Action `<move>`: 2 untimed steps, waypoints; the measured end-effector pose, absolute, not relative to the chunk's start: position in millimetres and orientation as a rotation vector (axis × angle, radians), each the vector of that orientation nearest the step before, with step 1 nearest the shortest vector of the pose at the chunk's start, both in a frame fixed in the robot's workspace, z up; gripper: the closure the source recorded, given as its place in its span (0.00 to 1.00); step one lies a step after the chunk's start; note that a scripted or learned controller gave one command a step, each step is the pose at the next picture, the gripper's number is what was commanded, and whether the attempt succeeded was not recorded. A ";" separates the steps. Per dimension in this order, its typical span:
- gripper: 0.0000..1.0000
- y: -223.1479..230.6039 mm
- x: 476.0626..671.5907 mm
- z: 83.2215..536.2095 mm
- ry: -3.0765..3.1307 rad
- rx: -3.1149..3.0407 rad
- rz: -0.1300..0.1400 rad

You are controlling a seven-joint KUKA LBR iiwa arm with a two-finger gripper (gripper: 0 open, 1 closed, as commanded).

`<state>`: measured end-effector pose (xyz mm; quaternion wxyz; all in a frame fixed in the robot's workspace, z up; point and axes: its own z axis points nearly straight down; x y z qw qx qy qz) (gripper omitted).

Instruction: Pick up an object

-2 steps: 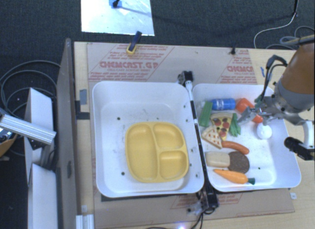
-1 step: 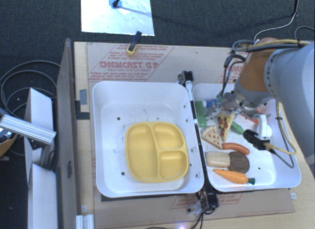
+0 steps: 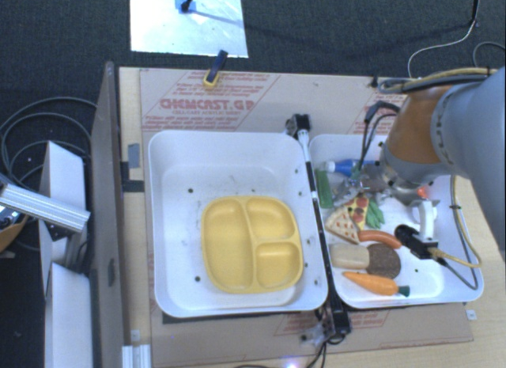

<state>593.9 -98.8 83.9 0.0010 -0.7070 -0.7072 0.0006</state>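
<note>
Pizza slice (image 3: 344, 222): taken as the likeliest pick, since the task names no particular object and this one lies nearest the tool (image 3: 358, 192).

Camera view. The slice lies flat in the right bin (image 3: 436, 278), near its left wall and just below the tool. The tool sits low over the clutter in the bin's upper middle, with the wrist above hiding it. Cannot tell how far it is open; nothing is seen in its hold.

Progress, my reading: tool is at the pile, no grasp shown, lift all to do.

Neighbours:
- green leaf piece (image 3: 373, 213), touching the slice's right edge
- red sausage (image 3: 379, 237), just below and right of the slice
- pale bread slice (image 3: 350, 256) and brown round patty (image 3: 384, 262), side by side below that
- carrot (image 3: 371, 282), nearest the front rim
- blue-capped bottle (image 3: 340, 167), near the far wall
- green stick (image 3: 324, 187), along the left wall

Edges and room: the slice is close to the wall next to the left bin (image 3: 170, 168), so clearance is small on that side. It is crowded on the right and below as well. Straight up looks the cleanest way out. There is bare floor in the right bin's front right corner. The left bin carries a yellow divided plate (image 3: 253, 243) with bare margin all round it. Both bins rest on the cardboard-covered surface (image 3: 237, 93).
</note>
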 end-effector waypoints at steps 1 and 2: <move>1.00 -98.9 597.0 96.3 -2.226 -2.223 -0.006; 1.00 -15.1 567.7 189.8 -2.237 -2.209 -0.012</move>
